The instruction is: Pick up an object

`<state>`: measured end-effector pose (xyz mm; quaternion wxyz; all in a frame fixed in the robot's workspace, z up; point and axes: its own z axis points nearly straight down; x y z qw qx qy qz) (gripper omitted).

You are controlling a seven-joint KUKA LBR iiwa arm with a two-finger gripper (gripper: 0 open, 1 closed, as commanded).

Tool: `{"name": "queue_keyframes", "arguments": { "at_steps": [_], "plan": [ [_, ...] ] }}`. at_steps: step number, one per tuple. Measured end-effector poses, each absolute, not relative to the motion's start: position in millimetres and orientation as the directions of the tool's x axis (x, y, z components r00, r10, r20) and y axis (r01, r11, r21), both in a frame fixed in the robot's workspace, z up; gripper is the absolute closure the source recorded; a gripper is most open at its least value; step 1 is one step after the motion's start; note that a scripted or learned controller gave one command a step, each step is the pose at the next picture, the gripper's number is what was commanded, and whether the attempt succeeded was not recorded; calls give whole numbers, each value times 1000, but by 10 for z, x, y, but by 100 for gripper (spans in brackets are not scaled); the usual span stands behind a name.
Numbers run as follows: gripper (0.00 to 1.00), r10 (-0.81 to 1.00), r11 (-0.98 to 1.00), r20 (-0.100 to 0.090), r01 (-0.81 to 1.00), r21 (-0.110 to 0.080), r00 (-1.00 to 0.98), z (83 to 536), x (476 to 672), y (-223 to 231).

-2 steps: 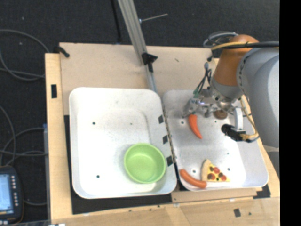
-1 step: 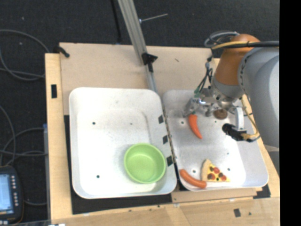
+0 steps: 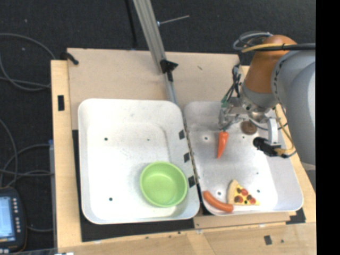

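The bench (image 3: 122, 73) is viewed from above at a slant; both white bins (image 3: 106, 126) are framed centrally.

Grey arm (image 3: 297, 84) with orange wrist band (image 3: 264, 70), looped cables, small metallic pincer (image 3: 227, 122).

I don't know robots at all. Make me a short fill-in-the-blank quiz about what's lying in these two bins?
1. The green bowl sits in the ____ bin as the camera sees it.
2. The gripper hangs just above the ____.
3. The pizza slice lies beside the ____ at the near edge of the right bin.

Missing words: left; carrot; sausage
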<state>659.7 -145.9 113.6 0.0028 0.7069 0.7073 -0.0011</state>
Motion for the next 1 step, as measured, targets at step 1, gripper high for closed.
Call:
{"name": "queue_keyframes", "arguments": {
  "at_steps": [1],
  "plan": [
    [100,1000,-1,0,1000,6,1,1577,6586,-1466]
  ]
}}
